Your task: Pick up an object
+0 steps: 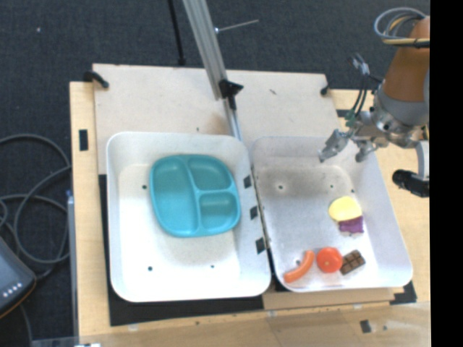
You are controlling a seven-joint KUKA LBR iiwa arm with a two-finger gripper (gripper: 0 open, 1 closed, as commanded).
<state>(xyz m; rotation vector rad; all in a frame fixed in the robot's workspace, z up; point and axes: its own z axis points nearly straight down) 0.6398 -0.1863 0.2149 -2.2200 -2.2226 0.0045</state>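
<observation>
My gripper point(347, 149) hangs over the far right corner of the right bin point(304, 194), its two grey fingers spread open with nothing between them. Well below it, toward the bin's right side, a yellow lemon-like piece point(344, 208) rests against a purple piece point(352, 225). Along the bin's near edge lie an orange carrot-like piece point(299, 266), a red-orange round piece point(329, 259) and a brown block point(352, 262).
The left bin point(130, 266) holds a teal divided plate point(195, 194). A slanted metal pole point(206, 42) rises from the seam between the bins at the back. Cables lie on the floor at the left.
</observation>
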